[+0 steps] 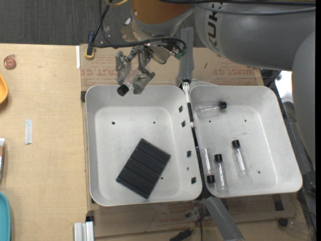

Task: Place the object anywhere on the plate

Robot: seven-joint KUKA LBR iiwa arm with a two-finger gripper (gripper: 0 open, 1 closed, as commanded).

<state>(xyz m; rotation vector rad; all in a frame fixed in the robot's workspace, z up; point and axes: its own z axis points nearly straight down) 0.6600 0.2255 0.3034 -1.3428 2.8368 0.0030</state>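
Black-capped vial (123, 89) pinched between the fingers (142, 81), hanging over the left bin's (100, 149) far rim; carrying step; next needs travel toward the black plate (144, 167), then release.

I read white letters "KU" on the grey robot arm (235, 19), the rest cut off by its curve. The brown cardboard sheet (220, 73) behind the bins carried faint red print, upside down, which I couldn't make out.

Bench (45, 134) bearing two white bins (100, 134)
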